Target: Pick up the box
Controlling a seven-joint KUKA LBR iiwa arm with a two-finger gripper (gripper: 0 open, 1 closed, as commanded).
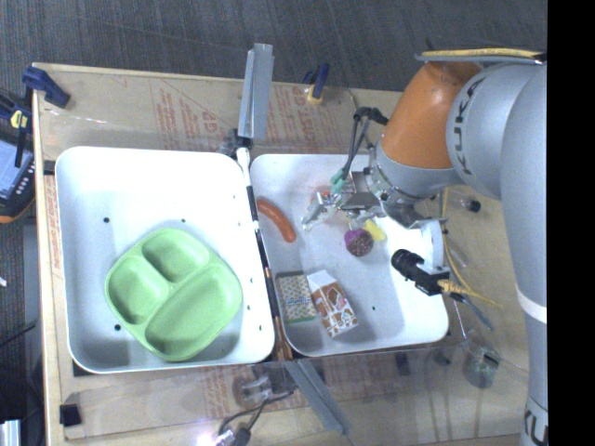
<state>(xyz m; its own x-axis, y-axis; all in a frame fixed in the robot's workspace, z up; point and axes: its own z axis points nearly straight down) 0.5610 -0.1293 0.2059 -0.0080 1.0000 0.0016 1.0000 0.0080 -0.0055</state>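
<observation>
Your two-finger gripper [321,207] is hovering with fingers spread and holding nothing; the small printed cardboard box [332,308] is lying well below it, risking a grab of the nearer red sausage [276,219].

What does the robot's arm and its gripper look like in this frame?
The arm is bulky with smooth rounded grey casings, dark KUKA lettering on the grey shell, and a glossy orange band above the wrist. The gripper is a small metallic assembly with thin fingers. Dark thin cables loop beside the wrist, and a black cylindrical part sticks out below it.
</observation>
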